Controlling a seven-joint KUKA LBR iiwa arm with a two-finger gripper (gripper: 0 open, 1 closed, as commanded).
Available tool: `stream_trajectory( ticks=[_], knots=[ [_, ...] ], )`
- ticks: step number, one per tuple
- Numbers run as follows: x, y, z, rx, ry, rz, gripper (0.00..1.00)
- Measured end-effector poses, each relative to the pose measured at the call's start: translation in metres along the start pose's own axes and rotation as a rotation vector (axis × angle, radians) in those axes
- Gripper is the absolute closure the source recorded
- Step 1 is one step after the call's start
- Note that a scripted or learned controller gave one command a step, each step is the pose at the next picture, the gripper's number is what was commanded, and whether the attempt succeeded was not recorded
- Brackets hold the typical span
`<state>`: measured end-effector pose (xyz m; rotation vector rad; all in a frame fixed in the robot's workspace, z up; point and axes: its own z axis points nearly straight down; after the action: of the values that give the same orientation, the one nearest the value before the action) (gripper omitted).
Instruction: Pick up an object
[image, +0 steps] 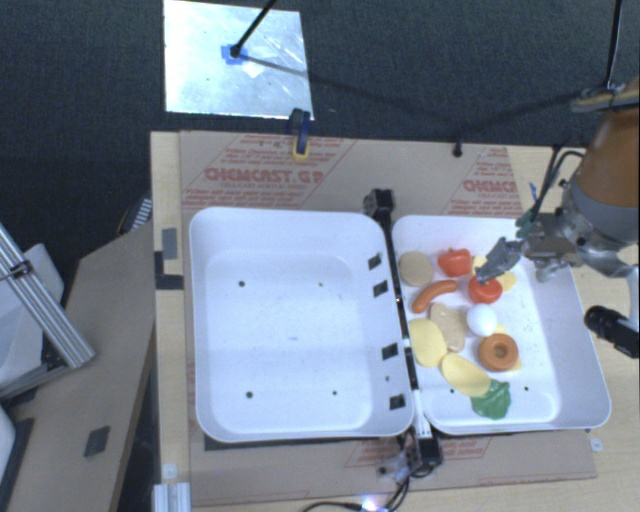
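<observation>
Tomato (485, 290) — egg (482, 320), sausage (433, 295) beside

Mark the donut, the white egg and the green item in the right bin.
donut (498, 352), camera view, on its brown ring.
white egg (482, 321), camera view, on its middle.
green item (492, 400), camera view, on its middle.

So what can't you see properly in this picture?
- Claw in the camera view: too blurry to tell what its tips are doing over the red toy.
- Yellow piece: mostly hidden behind the claw and the red toy.
- Arm: cut off by the right edge.
- Green toy: too small to name.
</observation>
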<state>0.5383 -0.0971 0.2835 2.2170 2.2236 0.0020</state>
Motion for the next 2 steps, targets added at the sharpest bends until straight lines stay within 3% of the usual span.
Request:
stream_trajectory(
  ticks=[1, 2],
  knots=[
    [-0.004, 0.037, 0.112, 0.007, 0.001, 0.001, 0.00],
    [0.005, 0.022, 0.204, 0.006, 0.002, 0.002, 0.00]
  ],
)
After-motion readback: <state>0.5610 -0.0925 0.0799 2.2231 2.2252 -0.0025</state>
